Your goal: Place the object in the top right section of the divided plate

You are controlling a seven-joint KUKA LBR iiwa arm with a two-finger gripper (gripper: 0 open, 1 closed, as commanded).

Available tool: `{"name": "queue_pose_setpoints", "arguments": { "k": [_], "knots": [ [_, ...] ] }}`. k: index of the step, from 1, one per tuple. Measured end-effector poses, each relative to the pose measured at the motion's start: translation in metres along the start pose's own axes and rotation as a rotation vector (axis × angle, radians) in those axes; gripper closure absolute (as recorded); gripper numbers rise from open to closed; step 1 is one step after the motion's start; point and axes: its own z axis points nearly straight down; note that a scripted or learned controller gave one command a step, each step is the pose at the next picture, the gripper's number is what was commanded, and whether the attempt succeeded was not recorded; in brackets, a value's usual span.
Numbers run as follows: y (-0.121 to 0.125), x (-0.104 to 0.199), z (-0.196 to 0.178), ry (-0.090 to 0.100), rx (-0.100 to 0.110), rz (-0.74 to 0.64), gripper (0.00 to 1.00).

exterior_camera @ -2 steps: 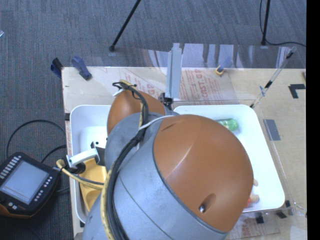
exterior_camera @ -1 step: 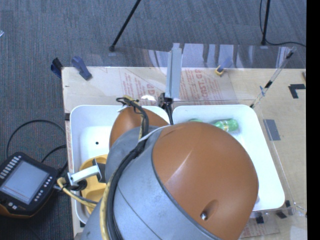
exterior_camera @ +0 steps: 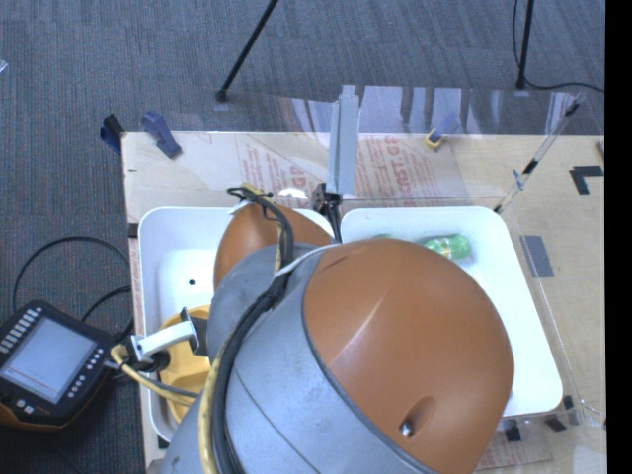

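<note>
The grey and orange arm [exterior_camera: 375,354] looms large over the middle of the view and covers most of both bins. A green object [exterior_camera: 446,246] lies near the far edge of the right bin [exterior_camera: 523,304], just past the arm's orange shell. In the left bin [exterior_camera: 173,255] a yellow thing [exterior_camera: 188,363] peeks out at the near left, partly under the arm and its cables. The arm's bulk hides whatever lies beneath it.
A handheld control pendant [exterior_camera: 44,363] lies on the floor to the left of the bench. Blue clamps [exterior_camera: 158,134] sit at the bench's far left corner. A grey upright post [exterior_camera: 344,151] stands behind the bins, with clear panels along the back.
</note>
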Motion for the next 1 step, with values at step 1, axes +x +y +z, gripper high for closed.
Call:
{"name": "queue_pose_setpoints", "arguments": {
  "k": [1],
  "knots": [
    [-0.0029,-0.0064,-0.046,0.006,0.005,-0.003,0.0]
  ]
}}
